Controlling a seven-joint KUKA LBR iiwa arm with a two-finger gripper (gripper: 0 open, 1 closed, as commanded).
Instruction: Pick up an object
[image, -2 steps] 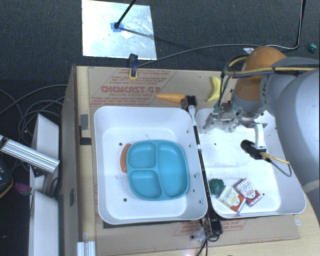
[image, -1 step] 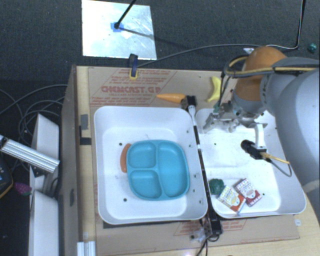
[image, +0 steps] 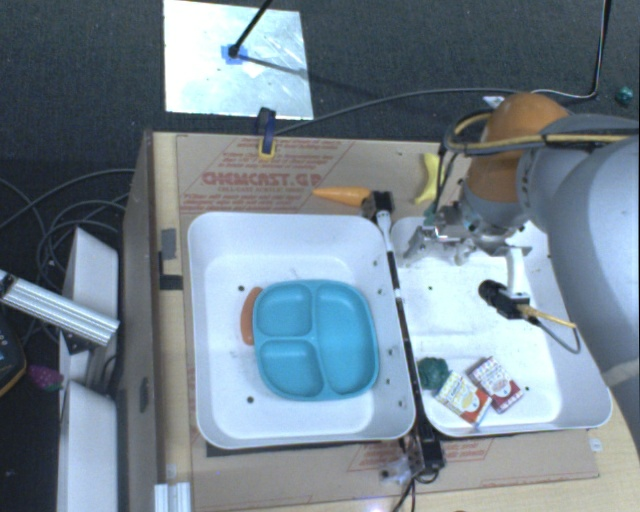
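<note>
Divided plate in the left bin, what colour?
Light blue plate, clearest in the camera view, with three compartments.

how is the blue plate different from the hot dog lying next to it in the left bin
The blue plate is broad, rounded-square and split into three compartments; the hot dog is a thin, plain stick shape. The plate is light blue, while the hot dog is orange-brown. The plate fills the middle of the left bin, and the hot dog lies along the plate's left edge. Both rest flat on the bin floor.
</note>
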